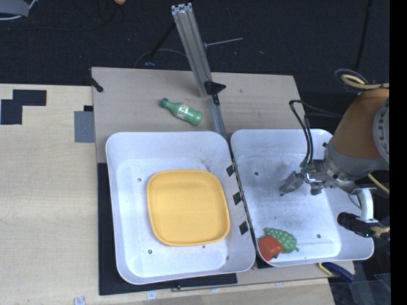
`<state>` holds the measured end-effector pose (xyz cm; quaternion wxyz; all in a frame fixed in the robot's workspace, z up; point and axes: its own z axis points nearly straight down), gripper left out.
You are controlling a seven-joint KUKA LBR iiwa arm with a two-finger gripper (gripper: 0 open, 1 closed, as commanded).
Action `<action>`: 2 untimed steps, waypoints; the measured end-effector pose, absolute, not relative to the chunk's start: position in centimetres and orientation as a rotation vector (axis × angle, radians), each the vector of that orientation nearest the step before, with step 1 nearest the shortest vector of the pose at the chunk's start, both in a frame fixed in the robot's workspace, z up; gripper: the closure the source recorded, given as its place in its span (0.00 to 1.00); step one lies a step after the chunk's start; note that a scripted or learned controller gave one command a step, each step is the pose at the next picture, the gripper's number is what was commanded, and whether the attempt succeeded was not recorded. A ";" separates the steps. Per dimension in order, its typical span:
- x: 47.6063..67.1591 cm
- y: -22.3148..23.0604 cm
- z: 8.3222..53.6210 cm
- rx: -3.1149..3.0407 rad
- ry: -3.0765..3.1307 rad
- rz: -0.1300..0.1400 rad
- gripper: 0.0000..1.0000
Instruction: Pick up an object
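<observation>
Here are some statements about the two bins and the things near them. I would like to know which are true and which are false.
1. The yellow plate lies in the left bin. True.
2. The green bottle lies inside the right bin. False: it lies on the bench behind the bins.
3. The red and green object is at the right bin's near edge. True.
4. The gripper holds the yellow plate. False: it is over the right bin, apart from the plate.
</observation>
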<state>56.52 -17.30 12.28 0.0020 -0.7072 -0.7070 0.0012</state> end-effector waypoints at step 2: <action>56.6 -17.4 10.3 -2.224 -2.221 -0.002 1.00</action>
